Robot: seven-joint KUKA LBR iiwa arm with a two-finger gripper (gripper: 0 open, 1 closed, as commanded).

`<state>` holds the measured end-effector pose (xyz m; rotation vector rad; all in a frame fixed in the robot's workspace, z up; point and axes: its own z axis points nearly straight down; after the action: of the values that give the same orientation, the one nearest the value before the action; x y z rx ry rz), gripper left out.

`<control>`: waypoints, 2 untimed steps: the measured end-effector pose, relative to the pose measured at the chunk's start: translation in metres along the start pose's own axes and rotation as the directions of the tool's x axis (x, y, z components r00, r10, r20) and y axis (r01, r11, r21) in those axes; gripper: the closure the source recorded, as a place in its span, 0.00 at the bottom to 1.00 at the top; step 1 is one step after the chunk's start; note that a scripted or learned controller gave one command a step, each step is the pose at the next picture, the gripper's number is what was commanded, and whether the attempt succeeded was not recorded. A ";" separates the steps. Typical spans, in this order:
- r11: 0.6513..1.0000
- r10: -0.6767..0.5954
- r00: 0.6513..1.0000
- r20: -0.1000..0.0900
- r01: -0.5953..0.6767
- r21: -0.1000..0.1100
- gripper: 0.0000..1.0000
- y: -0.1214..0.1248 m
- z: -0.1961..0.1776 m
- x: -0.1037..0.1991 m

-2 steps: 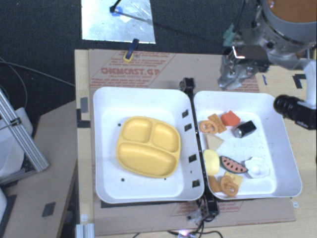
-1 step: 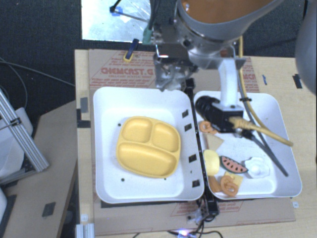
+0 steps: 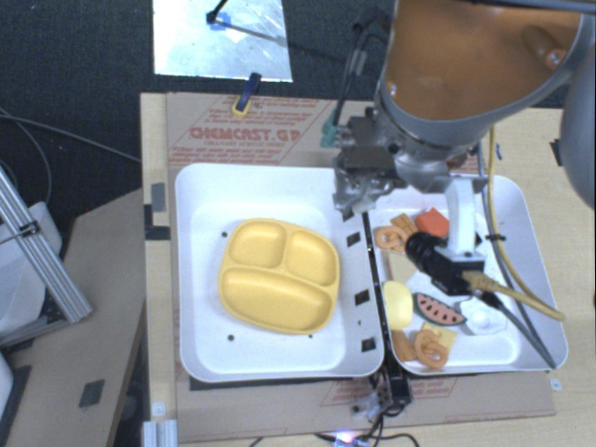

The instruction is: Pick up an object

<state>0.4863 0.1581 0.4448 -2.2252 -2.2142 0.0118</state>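
My gripper (image 3: 358,196) hangs over the far end of the divider between the two bins, at the back left corner of the right bin (image 3: 527,250). Just in front of it in that bin lie a brown pretzel (image 3: 388,239) and an orange-red piece (image 3: 432,222). Nearer the front lie a pale yellow lemon (image 3: 398,304), a watermelon slice (image 3: 439,310), a second pretzel (image 3: 430,345) on a pale cracker (image 3: 450,337), and a white piece (image 3: 485,320). I see nothing held in the gripper.
A yellow divided plate (image 3: 278,275) fills the middle of the left bin (image 3: 200,250). The arm's big grey and orange body (image 3: 475,54) looms over the back of the right bin. Cardboard (image 3: 242,133) lies behind the bins.
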 end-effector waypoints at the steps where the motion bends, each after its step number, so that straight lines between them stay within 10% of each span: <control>1: 1.000 -0.007 1.000 -0.006 0.007 -0.012 1.00 0.001 -0.017 0.004; 2: 1.000 -0.005 1.000 -0.002 0.005 -0.002 1.00 0.000 0.065 -0.001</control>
<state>0.4863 0.1566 0.3793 -2.2202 -2.2193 0.0069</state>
